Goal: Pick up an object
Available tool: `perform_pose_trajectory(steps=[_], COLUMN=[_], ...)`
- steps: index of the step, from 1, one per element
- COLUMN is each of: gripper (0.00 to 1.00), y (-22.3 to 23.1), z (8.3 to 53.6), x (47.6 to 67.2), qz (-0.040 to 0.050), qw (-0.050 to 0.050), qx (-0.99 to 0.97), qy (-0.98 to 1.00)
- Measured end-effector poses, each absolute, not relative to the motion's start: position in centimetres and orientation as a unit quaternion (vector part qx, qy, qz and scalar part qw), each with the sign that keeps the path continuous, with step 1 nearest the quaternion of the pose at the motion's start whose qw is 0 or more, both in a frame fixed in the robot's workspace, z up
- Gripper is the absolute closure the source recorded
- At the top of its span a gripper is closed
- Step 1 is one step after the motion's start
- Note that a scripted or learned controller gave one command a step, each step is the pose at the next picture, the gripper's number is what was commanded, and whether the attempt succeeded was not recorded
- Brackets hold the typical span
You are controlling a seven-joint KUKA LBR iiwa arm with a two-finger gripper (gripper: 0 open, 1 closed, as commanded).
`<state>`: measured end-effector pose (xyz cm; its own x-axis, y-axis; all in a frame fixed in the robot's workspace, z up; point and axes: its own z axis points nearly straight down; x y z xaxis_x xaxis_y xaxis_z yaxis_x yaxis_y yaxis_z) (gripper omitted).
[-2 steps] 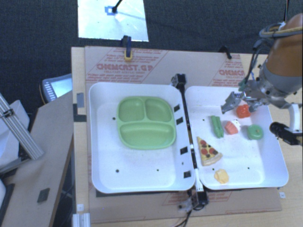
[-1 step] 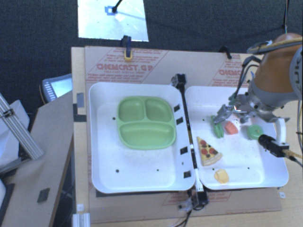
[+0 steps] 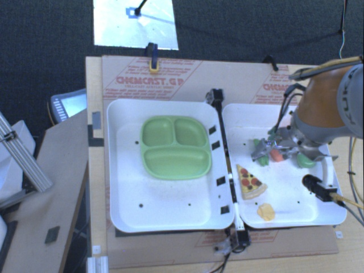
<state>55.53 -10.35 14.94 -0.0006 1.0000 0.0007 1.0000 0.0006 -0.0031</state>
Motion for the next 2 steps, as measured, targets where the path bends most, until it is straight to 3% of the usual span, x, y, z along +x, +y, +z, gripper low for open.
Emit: perform_pose_trajectory(steps=[1,2], gripper=[0.00,1.00], y=[-10.8,-10.9], z=[10.3,11.6], x=[56.2,56.3], qz=[0.0004,-0.0007], qw=[0.001,-0.001], qx=[-0.707,-0.707], qy=[-0.707,-0.707])
